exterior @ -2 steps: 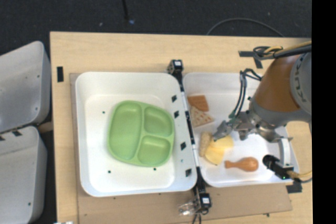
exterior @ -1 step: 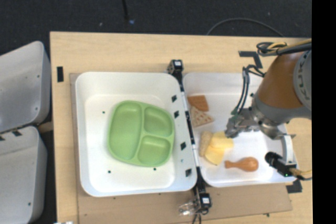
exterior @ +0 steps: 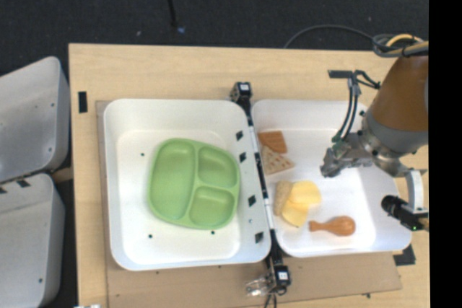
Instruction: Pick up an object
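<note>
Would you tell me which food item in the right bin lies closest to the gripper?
The yellow cheese piece, just below-left of the gripper; the drumstick and toast slices lie farther.

Two white bins sit on the worktop: a left bin (exterior: 115, 227) and a right bin (exterior: 310, 112). One green divided plate (exterior: 193, 184) lies in the left. The right holds four food pieces: one orange wedge (exterior: 273, 141), one cracker (exterior: 277, 163), one yellow lump (exterior: 301, 203) and one drumstick (exterior: 334, 226) at five o'clock.
</note>
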Robot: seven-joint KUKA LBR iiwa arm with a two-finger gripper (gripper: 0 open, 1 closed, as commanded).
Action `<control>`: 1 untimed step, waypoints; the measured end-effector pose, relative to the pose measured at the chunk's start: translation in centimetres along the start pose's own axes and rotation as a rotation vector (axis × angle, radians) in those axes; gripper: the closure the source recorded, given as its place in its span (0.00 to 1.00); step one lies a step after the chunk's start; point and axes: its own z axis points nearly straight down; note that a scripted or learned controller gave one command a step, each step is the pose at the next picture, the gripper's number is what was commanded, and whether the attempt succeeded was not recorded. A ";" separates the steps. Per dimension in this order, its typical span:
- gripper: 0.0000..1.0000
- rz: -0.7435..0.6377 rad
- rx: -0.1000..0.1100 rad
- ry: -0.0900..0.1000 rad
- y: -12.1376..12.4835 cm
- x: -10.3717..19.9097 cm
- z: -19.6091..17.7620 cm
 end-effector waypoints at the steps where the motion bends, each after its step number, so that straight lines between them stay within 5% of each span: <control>1: 1.00 0.000 -0.003 -0.001 0.2 -0.2 -5.4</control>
